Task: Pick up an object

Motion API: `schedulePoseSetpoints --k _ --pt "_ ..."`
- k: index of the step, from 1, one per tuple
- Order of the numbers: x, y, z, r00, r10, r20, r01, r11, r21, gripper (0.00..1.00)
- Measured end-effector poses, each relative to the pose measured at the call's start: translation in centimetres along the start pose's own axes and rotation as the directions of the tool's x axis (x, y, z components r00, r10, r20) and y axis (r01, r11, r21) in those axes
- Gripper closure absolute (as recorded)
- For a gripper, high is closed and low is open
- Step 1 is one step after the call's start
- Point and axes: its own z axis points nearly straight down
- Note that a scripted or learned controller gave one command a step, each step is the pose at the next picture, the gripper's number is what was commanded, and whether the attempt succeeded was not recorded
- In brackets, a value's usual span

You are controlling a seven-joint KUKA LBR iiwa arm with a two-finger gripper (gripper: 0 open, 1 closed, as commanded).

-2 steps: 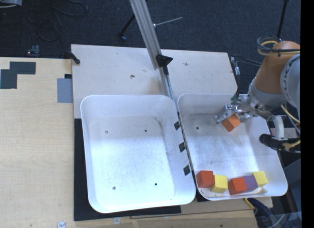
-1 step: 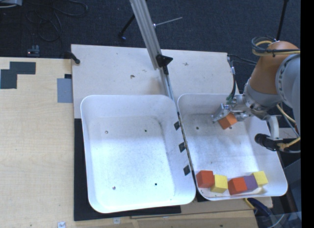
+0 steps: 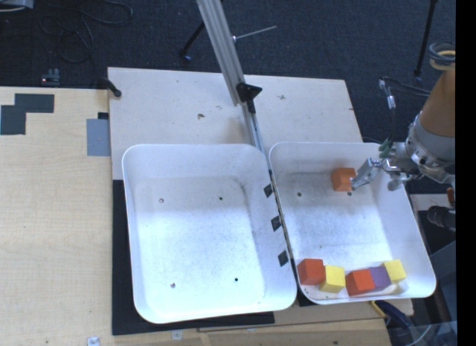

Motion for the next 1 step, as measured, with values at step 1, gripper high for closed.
schedulePoseSetpoints --k 1 --pt "-0.66 5.17 10.63 1.0 -0.005 -0.002 0.005 1.0 0.004 0.0"
